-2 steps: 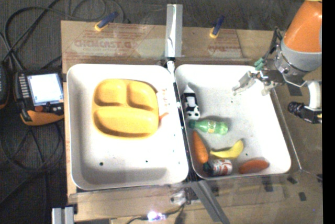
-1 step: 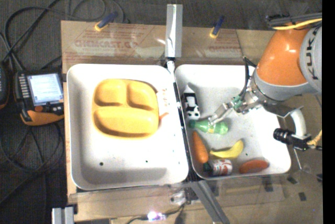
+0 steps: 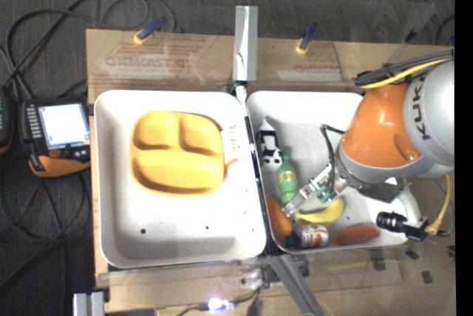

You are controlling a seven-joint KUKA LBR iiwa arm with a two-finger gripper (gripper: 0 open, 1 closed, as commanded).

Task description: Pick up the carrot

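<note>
Reaching into the right bin (image 3: 310, 104) from the right of the camera view, I judge I am in the approach step: my gripper (image 3: 298, 205) hangs low over the front of the bin, close to the carrot (image 3: 278, 218) but with nothing between its fingers. The carrot lies at the bin's front left, an orange shape slanting along the left wall, just beside the tip of my tool. A green bottle (image 3: 286, 184) sits just behind it, a yellow banana (image 3: 323, 213) lies under my wrist, a red-and-white can (image 3: 309, 236) rests by the front wall, and a red-orange piece (image 3: 357, 235) lies further right. A black-and-white toy (image 3: 269, 148) stands behind the bottle. The left bin (image 3: 111, 181) bears a yellow divided tray (image 3: 177, 152).

Next, as I reckon it, I must line my jaws across the carrot's narrow width and come down without nudging the bottle or can.

My jaws' spread I cannot tell; the metal is small and blurred against the clutter. My own arm covers the bin's right rear, and the carrot's lower end merges with the bin wall's shadow.
</note>
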